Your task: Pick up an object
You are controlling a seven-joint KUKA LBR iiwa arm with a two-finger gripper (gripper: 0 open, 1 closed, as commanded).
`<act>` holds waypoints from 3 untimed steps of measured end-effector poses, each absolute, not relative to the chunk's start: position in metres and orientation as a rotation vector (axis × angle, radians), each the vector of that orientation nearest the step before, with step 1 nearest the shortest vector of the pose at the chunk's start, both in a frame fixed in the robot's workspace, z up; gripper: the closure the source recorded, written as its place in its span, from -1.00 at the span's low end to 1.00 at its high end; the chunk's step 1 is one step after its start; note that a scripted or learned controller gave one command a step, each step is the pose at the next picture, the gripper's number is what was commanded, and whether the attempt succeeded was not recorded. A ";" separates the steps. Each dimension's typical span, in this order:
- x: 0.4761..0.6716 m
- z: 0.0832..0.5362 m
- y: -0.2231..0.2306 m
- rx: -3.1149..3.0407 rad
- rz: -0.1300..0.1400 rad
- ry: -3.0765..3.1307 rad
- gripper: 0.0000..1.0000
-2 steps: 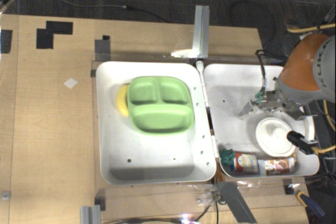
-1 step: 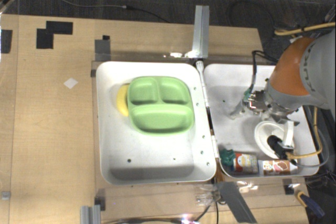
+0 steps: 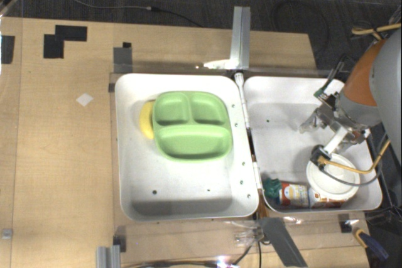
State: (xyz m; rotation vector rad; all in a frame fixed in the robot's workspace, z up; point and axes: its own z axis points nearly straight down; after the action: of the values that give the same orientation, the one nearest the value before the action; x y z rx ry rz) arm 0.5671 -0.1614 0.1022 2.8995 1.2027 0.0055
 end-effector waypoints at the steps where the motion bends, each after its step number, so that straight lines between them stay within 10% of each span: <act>1: 0.567 0.102 -0.161 2.899 0.005 1.204 -1.00; 2: 0.587 0.088 -0.097 2.813 0.010 1.391 -1.00; 3: 0.613 0.209 -0.111 2.931 0.005 1.126 -1.00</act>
State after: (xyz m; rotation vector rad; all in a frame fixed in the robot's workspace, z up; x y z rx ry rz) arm 0.6126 -0.1106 0.2095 2.9313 1.1261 0.0048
